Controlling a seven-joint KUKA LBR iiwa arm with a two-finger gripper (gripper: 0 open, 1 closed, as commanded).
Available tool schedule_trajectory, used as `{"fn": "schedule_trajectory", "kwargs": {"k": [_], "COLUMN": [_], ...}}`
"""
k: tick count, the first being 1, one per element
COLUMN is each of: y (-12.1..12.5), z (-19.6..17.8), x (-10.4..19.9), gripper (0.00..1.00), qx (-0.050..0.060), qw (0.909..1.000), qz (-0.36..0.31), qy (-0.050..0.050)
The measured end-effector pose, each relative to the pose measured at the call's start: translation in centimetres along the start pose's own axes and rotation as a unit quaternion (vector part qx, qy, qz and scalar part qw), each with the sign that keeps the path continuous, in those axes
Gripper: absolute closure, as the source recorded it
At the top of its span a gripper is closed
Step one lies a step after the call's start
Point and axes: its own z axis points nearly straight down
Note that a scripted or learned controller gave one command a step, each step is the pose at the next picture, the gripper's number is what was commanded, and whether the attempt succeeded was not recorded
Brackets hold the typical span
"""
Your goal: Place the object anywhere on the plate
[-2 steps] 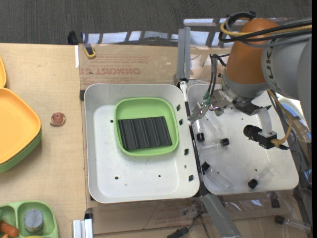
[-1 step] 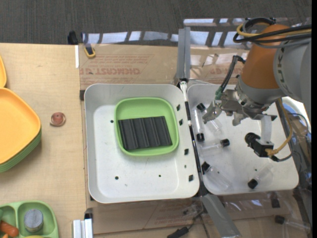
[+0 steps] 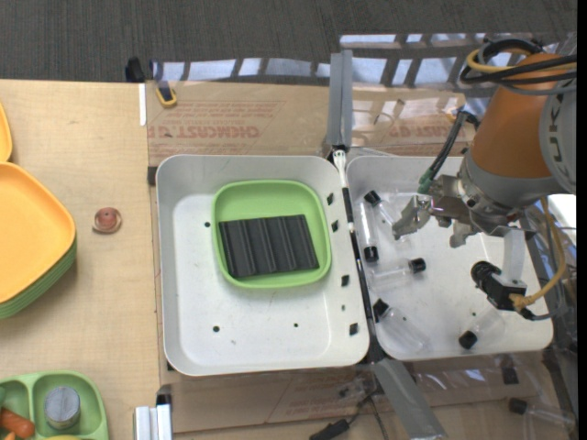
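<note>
Small clear plastic vials (image 3: pixel 396 269) lie in our right white bin (image 3: pixel 523 333); our gripper (image 3: pixel 431 220) hovers spread, empty. We judge grasping comes next, then the green square plate (image 3: pixel 271 200).

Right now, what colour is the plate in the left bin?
Light green plate, under a dark ribbed object; camera view.

plate (image 3: pixel 271 200): dark slab (image 3: pixel 272 246) covers centre | rim bare
</note>
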Motion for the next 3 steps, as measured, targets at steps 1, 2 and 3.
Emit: {"fn": "schedule_trajectory", "kwargs": {"k": [1, 2, 3], "y": [-4.8, -4.1, -2.9], "z": [1.2, 2.8, -5.0], "x": [-1.3, -4.4, -8.0], "gripper": [0.0, 0.0, 0.0], "qx": [0.001, 0.001, 0.0], "qw": [0.9893, 0.9578, 0.8999], "qz": [0.146, 0.287, 0.436], "qy": [0.0, 0.0, 0.0]}}
